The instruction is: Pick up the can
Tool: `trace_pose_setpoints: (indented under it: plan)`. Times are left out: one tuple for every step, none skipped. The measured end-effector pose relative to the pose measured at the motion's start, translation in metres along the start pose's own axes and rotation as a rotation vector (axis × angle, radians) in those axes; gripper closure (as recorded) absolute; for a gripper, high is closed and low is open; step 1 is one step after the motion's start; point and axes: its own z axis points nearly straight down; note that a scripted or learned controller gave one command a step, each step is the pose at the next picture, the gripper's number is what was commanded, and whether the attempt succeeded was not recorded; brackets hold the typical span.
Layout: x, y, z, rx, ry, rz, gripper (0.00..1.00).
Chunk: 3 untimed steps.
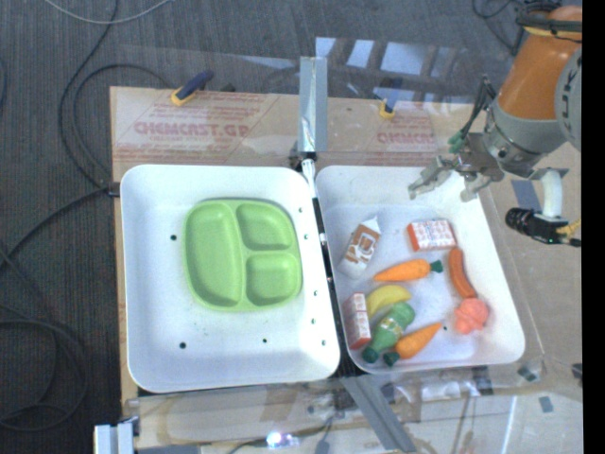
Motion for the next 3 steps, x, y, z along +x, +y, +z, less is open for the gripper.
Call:
trace_pose_setpoints:
  plan:
    - [0.067,0.021,0.125,0.0,-0.003,0.238,0.0]
    - [-0.011,-0.001,0.127,-0.012,-0.001,0.249,0.0]
    - [-0.032,0.031,0.127,-0.006,0.008,0.256,0.0]
